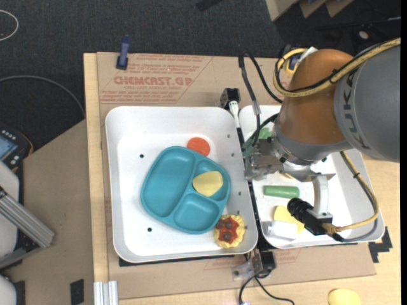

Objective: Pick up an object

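**Arm low over right bin, grip state unclear, nothing seen held**

Arm [318,107] sat over right bin [346,201], wrist blocking much of the bin. Gripper [262,162] was by the bin's left wall. Open or closed: couldn't tell, hidden under wrist. No obj visibly held.

Likeliest target (my guess) was the green bar [282,190]. It lay flat, approx crosswise, mid right bin, just beside the gripper on the front side. Yellow block [283,215] was near it toward the front, w/ a white piece [284,230] touching the block's front edge.

Handling, judged only: green bar looked like small rigid plastic, so light, smooth, prob a bit slippery, not fragile. Best hold would be across its short width at mid-length, coming straight down. Rounded sides could squirt out if the pinch landed off-centre. Yellow block seemed flatter-sided and easier to hold, but was crowded by the white piece.

Left bin [127,170] held a blue plate [168,186] w/ a yellow piece [208,182] in its upper-right compartment. An orange disc [199,146] sat just beyond the rim, and a red-yellow toy [229,229] was at the plate's front edge. All were apart from the gripper.
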You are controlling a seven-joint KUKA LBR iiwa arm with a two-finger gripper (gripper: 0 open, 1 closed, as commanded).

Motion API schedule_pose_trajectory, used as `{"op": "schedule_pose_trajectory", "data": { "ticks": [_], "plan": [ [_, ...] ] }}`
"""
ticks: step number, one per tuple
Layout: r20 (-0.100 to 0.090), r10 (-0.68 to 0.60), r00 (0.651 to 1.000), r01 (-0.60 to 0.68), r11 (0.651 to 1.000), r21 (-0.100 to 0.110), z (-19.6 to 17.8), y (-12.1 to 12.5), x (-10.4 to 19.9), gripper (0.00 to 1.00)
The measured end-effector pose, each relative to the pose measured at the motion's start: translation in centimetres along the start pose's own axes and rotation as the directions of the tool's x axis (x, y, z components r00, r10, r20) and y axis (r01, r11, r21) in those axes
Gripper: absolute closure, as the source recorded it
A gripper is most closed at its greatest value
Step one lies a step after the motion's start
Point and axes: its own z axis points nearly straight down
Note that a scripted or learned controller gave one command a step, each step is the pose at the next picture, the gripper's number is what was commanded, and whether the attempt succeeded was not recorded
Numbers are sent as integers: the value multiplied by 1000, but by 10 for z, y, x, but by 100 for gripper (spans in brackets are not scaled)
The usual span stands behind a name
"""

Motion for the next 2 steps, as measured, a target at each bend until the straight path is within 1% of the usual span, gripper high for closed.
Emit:
{"op": "schedule_pose_trajectory", "data": {
  "ticks": [1,2],
  "plan": [
    [-3,-7,1000,7,1000,-8,-87,-19,39,100],
    [-2,-9,1000,9,1000,-3,-118,-19,119,100]
  ]
}}
